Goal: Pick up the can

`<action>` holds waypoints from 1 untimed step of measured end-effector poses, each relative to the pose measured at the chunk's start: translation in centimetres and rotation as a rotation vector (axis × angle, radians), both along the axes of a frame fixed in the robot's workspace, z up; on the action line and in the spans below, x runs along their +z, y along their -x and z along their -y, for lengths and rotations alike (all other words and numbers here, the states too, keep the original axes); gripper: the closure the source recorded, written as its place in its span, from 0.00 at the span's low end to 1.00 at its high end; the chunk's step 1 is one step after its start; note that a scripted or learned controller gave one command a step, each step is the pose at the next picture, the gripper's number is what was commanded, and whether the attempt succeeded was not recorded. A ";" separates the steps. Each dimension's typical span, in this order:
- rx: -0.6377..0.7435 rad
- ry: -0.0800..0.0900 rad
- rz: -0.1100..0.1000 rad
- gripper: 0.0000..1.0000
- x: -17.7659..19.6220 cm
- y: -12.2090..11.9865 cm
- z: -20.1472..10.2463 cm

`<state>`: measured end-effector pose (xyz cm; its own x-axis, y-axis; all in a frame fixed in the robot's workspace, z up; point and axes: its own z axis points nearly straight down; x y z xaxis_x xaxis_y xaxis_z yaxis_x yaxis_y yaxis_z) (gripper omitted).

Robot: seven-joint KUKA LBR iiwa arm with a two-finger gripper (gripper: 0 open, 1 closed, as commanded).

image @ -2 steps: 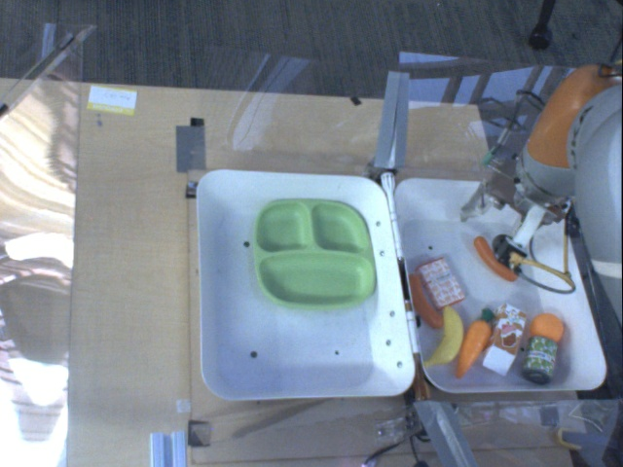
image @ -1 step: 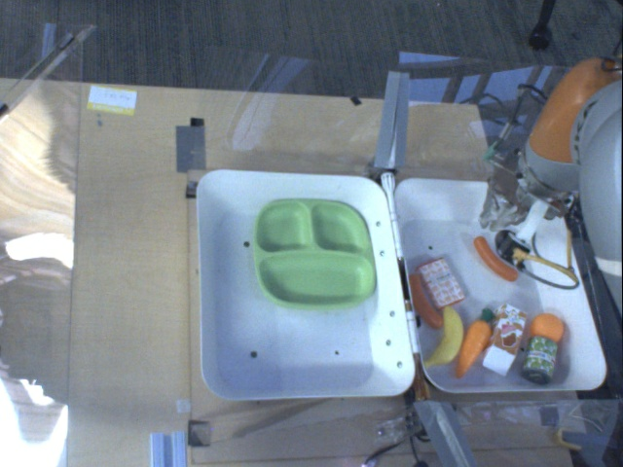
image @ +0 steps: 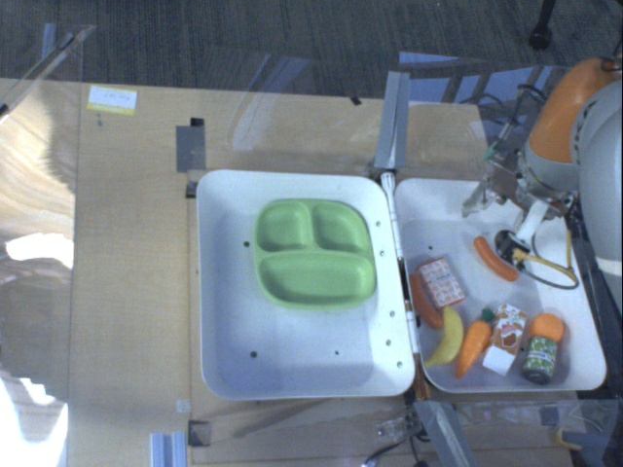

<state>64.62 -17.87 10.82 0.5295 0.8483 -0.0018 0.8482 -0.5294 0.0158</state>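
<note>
Green-labelled, orange-topped can stands at the right bin's lower right, touching a small carton. Whether the jaws, hovering at the bin's upper right, are spread I cannot tell. Crowding neighbours could spoil the grasp.

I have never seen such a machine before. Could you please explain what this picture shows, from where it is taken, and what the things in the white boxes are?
One camera looks down at a slant on a wooden bench. The grey and orange shape at the right is a robot arm; its gripper hangs over the right bin. That bin holds toy food: a banana, a carrot, a sausage, small cartons and the can with an orange lid, which the arm should pick up. The left bin holds a green divided tray. I see nothing held.
</note>
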 end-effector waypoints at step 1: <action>0.018 -0.009 -0.010 0.00 -0.7 7.4 1.9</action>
